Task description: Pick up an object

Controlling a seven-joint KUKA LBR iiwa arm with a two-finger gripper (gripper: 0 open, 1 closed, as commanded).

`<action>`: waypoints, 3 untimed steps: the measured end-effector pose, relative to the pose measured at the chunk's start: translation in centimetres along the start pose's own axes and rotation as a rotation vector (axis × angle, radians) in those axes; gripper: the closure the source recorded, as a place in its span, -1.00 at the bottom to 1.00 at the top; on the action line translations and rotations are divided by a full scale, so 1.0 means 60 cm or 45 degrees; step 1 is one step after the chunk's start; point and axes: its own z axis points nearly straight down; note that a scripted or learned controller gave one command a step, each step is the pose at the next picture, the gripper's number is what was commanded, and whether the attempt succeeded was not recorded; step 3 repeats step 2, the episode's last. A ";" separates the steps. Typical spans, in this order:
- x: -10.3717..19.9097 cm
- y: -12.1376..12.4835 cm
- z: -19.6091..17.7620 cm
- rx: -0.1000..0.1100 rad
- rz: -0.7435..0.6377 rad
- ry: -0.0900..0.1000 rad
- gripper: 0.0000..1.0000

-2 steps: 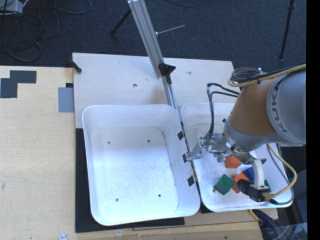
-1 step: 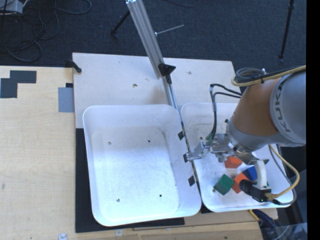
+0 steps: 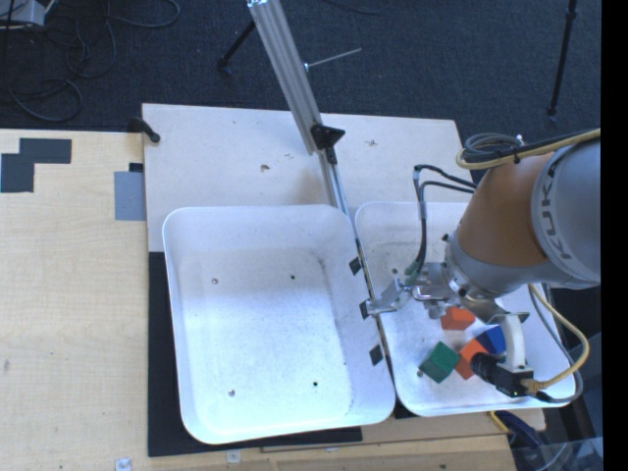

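Pincer low over right bin, near its middle; grip state not discernible. Green block just nearer and slightly left of pincer, beside orange block and blue block. Short near-left shift judged sufficient.

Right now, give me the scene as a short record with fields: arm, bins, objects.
arm: grey with orange band, reaching from the right over the right bin
left bin: white, shallow, beside the right one
objects in right bin: green block, orange block, second orange block, blue block
pincer: above the blocks, grip unclear
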 end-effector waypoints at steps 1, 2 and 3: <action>-0.031 -0.016 0.008 0.015 0.022 -0.034 -1.00; -0.033 -0.018 0.006 0.016 0.027 -0.035 -1.00; -0.033 -0.018 0.006 0.016 0.027 -0.035 -1.00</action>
